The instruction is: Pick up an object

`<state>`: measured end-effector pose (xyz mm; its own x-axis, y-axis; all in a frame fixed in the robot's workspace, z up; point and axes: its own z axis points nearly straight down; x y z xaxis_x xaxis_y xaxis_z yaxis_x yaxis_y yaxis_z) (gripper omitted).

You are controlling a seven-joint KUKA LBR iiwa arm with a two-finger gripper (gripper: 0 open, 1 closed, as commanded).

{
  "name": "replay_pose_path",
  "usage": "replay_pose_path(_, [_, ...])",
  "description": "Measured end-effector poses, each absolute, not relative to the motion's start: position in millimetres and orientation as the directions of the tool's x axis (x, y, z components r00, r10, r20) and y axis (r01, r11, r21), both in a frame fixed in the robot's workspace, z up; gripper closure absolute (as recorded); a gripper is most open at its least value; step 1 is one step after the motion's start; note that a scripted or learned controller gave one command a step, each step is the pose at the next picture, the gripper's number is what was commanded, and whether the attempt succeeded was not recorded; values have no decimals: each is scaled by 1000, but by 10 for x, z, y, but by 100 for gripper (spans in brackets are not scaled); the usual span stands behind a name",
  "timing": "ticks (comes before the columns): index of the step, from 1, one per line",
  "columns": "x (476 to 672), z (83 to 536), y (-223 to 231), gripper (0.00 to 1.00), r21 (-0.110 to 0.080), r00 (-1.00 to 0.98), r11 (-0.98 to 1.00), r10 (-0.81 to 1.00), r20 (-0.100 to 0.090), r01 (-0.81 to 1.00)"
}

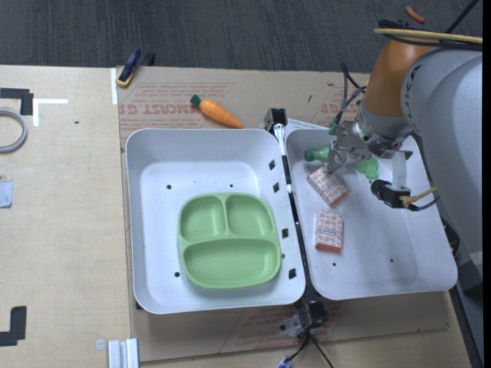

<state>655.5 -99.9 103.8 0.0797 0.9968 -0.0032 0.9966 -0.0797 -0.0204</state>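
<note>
Now the hand (335, 159) hangs low in the right bin (399, 271), just above a small red-and-white box (327, 186) and beside a green toy (316, 154). Whether it is open or closed cannot be told, and nothing is seen held. It seems the reaching step; next comes closing on the box and lifting.

Divided plate (229, 241) in left bin (146, 205); two packets (328, 231) in right bin (414, 267); carrot (219, 112) behind bins.

Upside-down red lettering on the cardboard sheet (173, 102), too faint to make out
</note>
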Motion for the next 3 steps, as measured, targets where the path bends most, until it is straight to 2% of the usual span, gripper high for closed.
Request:
replay_pose_path(1, [6568,1047,-995,0,-15,79,-79,997,-3,997])
replay_pose_path(2, [6552,1135,-997,100,-24,77,-77,997,-3,997])
replay_pose_path(3, [6560,1140,-998,0,-20,77,-77,997,-4,997])
